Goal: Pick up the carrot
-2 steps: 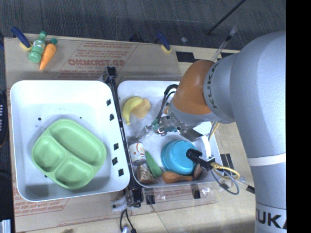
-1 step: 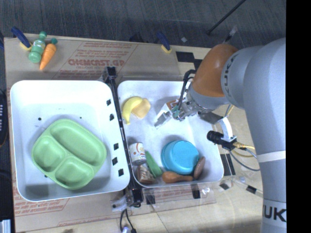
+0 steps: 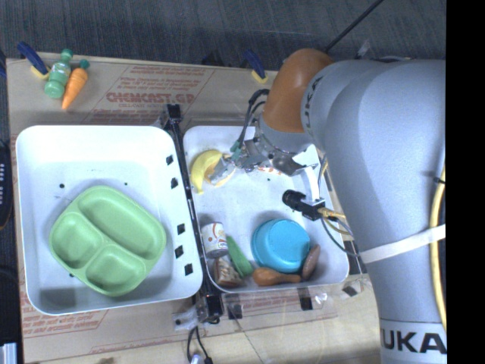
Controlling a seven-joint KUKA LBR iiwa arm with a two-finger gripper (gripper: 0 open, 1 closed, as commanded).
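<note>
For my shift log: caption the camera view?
Claw beside the banana in the right bin; a carrot lies outside, on cardboard.

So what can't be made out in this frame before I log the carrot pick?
- The tool by the banana: too small and blurred to read its state.
- The right bin: its right wall is hidden by the arm.
- The objects in the bin's near corner beside the blue bowl: crowded, overlapping, hard to identify.
</note>
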